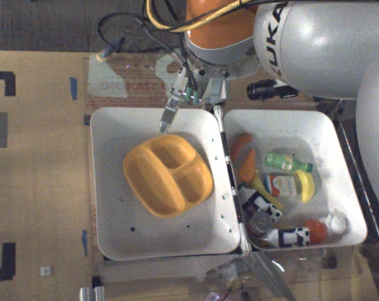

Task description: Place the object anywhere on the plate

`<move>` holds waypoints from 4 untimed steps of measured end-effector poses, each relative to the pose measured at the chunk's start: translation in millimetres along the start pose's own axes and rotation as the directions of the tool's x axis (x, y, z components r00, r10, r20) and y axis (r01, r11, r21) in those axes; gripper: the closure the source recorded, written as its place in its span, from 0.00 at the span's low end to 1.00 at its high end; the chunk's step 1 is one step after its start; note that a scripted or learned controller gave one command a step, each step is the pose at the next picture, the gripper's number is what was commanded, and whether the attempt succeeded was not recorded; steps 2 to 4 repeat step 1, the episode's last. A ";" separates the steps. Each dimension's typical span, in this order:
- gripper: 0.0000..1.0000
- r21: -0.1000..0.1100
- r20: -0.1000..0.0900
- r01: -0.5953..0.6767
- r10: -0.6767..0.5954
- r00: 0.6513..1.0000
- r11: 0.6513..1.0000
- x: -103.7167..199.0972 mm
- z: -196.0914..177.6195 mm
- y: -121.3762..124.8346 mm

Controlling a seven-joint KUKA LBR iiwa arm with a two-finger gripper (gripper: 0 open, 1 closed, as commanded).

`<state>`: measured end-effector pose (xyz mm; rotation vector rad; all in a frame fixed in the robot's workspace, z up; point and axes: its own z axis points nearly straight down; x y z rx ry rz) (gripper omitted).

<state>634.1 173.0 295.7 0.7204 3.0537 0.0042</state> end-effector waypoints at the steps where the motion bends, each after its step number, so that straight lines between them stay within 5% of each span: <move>1: 0.00 0.003 -0.005 0.082 -0.082 0.997 0.997 18.5 96.4 13.8; 4: 0.00 0.003 -0.005 0.082 -0.082 0.997 0.997 18.5 96.4 13.8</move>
